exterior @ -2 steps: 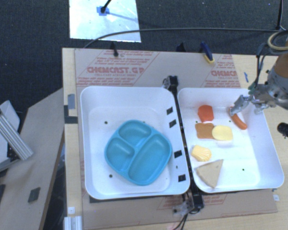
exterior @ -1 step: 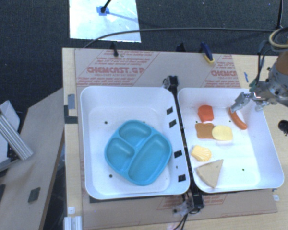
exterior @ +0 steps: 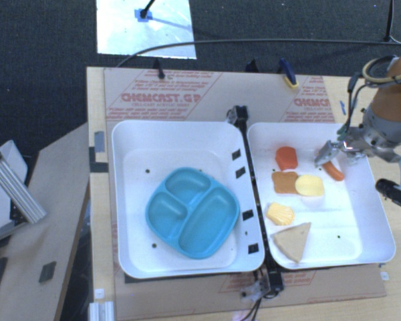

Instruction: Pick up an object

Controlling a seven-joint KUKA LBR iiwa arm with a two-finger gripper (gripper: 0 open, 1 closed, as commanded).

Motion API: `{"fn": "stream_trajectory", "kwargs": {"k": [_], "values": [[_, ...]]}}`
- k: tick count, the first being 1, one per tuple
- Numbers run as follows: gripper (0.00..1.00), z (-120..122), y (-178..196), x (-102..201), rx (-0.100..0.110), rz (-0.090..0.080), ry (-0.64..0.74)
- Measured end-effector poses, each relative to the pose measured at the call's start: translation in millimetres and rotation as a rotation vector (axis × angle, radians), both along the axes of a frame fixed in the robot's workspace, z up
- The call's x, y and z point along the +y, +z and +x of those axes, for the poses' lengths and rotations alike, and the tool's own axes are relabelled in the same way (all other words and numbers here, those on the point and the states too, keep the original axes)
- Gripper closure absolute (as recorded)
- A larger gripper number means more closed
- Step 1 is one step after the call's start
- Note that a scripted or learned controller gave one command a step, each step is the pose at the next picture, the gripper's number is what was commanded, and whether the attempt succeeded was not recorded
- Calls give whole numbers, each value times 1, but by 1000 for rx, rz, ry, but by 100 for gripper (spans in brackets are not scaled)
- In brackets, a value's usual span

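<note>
Orange sausage [exterior: 333, 171] unlifted in right bin [exterior: 377, 243] | claw [exterior: 329, 154] just beside it (spread unclear) | grasp pending

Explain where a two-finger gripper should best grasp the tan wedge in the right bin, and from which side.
Probably from straight above, fingers closing across the tan wedge near its broad middle. It lies flat in the right bin, its tip pointing toward the upper right, and both long edges are clear; the pale yellow piece sits apart from it.

The arm [exterior: 387, 116] is grey with an orange band above the wrist. Yellow and dark cables loop beside it. The gripper [exterior: 331, 151] looks metallic grey
</note>
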State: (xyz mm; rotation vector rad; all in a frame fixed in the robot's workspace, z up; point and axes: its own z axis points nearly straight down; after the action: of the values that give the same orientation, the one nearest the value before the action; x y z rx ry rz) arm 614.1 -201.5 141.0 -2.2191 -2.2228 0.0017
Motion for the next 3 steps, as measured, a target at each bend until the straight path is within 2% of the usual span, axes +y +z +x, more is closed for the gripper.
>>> {"fn": "stream_trajectory", "kwargs": {"k": [1,2,3], "values": [[0,0,-52,0,-1,0,0],[100,2,-38,0,-7,-2,1],[100,-2,9,-4,-8,-2,-1]]}}
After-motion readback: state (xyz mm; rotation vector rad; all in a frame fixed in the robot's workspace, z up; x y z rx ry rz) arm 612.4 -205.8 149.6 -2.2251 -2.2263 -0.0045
